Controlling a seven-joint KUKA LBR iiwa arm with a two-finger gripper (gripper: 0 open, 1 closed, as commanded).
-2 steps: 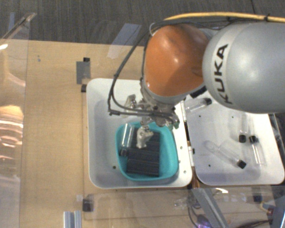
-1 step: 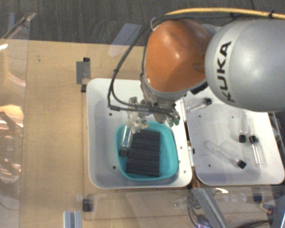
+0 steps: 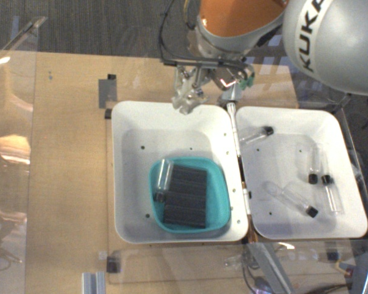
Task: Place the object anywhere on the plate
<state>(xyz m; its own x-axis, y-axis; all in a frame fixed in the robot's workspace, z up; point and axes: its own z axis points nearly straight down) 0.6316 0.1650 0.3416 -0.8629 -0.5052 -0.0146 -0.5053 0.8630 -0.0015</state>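
The arm (image 3: 282, 17) reaches over the bench's far edge, gripper (image 3: 185, 103) above the left bin's (image 3: 129, 164) far rim. Finger state: cannot tell. A tube (image 3: 162, 179) lies on the plate (image 3: 218, 192).

Your left bin (image 3: 132, 136) has open floor behind the teal plate (image 3: 221, 192), where a clear tube (image 3: 162, 177) and a dark ridged block (image 3: 186, 196) crowd it. Tubes (image 3: 294, 199) scatter across the right bin (image 3: 340, 225).
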